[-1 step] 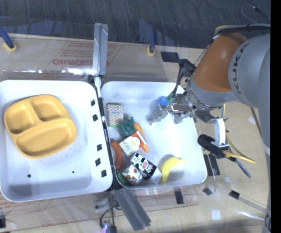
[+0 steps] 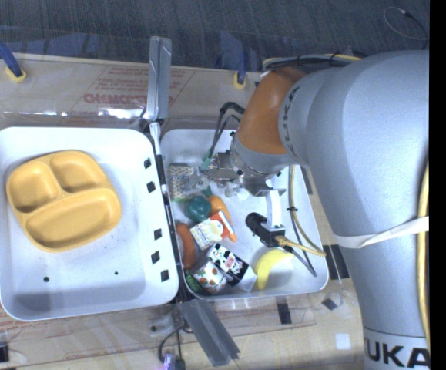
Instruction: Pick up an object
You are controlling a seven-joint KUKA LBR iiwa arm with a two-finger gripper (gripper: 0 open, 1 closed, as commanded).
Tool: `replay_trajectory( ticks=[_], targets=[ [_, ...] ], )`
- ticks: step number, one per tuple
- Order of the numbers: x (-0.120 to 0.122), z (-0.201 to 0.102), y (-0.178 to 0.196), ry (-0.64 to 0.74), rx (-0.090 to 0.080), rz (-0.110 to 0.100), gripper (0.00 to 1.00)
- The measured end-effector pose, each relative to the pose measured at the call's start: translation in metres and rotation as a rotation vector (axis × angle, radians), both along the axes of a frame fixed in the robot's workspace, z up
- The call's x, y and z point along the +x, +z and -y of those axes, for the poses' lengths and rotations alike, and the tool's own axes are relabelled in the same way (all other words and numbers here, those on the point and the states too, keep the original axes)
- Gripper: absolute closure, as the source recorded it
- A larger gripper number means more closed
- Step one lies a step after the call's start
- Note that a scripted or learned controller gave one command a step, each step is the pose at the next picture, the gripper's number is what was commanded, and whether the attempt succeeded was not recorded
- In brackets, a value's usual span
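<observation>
Gripper [image 2: 221, 169] low in right bin [image 2: 315, 272], near its upper left; finger state can't be told, hidden under wrist. Teal object [image 2: 199, 206] and orange piece [image 2: 219, 205] just below it. Yellow banana [image 2: 272, 266] farther down. Yellow divided plate [image 2: 62, 197] in left bin [image 2: 76, 295].

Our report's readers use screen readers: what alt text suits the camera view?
A grey arm with an orange band reaches from the right over the right bin of small cluttered items, including a yellow banana. The left bin holds a yellow divided tray.
</observation>
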State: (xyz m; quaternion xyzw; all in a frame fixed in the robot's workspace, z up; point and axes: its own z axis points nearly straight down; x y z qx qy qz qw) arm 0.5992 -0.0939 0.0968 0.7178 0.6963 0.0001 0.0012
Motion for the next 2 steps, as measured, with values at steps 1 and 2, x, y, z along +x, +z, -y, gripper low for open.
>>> replay_trajectory(
  ticks=[1,2],
  targets=[
    [0.001,-0.001,0.009,0.003,0.002,0.0,1.0],
    [-0.001,-0.054,0.125,-0.036,0.002,-0.006,1.0]
  ],
)
